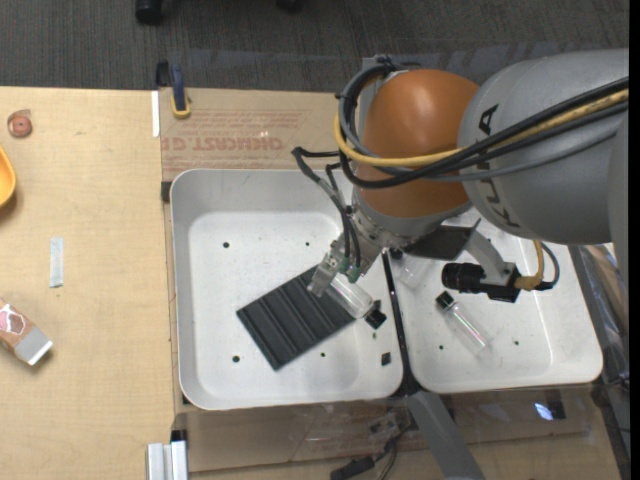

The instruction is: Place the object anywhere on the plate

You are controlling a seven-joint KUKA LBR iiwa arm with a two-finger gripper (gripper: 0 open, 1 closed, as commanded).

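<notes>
A dark ribbed rectangular plate point(295, 320) lies tilted on the floor of the left bin point(200, 268). My gripper point(343, 282) hangs over the plate's upper right corner, close to the divider between the bins. A small clear tube with a black cap point(462, 320) lies on the floor of the right bin point(560, 358), apart from the gripper. The arm's orange band point(415, 143) and grey wrist hide the back of both bins.
Small black bits lie by the divider point(376, 317) and near the left bin's front point(385, 358). On the wooden bench to the left are a wrapped packet point(22, 334), a small silver strip point(56, 263) and an orange thing point(4, 183). Cardboard point(235, 133) lies behind the bins.
</notes>
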